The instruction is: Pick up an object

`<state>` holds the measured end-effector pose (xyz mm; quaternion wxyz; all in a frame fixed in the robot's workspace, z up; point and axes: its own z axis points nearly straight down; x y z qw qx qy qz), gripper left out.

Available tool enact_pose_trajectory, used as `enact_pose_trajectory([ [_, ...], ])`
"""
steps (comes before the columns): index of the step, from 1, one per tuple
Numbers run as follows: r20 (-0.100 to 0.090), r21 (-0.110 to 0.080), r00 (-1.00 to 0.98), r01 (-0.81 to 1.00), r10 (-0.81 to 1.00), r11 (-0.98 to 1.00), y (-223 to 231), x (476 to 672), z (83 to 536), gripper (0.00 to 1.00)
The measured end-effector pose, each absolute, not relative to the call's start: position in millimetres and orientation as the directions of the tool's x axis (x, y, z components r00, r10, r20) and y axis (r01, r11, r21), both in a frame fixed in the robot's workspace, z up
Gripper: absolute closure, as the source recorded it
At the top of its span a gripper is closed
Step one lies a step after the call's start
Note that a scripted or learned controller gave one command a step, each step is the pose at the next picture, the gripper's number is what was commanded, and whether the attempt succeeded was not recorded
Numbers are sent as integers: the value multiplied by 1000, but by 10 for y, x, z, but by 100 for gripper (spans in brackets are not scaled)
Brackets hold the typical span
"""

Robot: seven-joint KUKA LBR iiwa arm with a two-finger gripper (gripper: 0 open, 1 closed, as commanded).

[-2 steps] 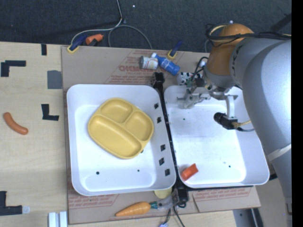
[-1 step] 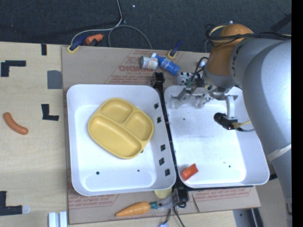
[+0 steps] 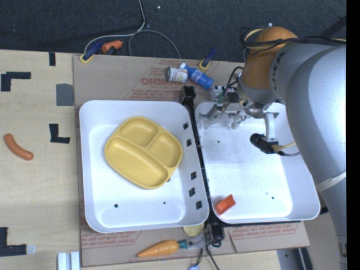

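I see the arm [image 3: 304, 83] reaching in over the right bin [image 3: 256, 193], its gripper [image 3: 225, 112] low at that bin's far left corner; I cannot tell how the fingers stand. The left bin [image 3: 93, 167] holds a yellow divided plate [image 3: 144, 151]. A small orange piece [image 3: 225, 203] lies near the right bin's front edge, well apart from the gripper. A toy carrot [image 3: 158, 248] lies on the cardboard just in front of the bins

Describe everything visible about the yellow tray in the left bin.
The yellow tray is a rounded, plastic-looking plate divided into three compartments: one long one and two smaller ones. It lies flat and right side up, turned diagonally, on the floor of the left bin, in its upper middle. Nothing sits in it and the gripper is away from it.
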<state>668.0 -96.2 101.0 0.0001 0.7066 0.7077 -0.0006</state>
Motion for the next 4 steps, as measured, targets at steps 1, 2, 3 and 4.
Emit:
enact_pose_trajectory([
  [1,-1,-1,-1,1000,1000,1,-968,6680,1008,0],
  [2,-3,3,0,1000,1000,0,-945,6504,850,0],
  [3,0,1,-2,1000,1000,2,-998,6693,854,0],
  [4,1,1,-1,1000,1000,1,-949,6686,1095,0],
])
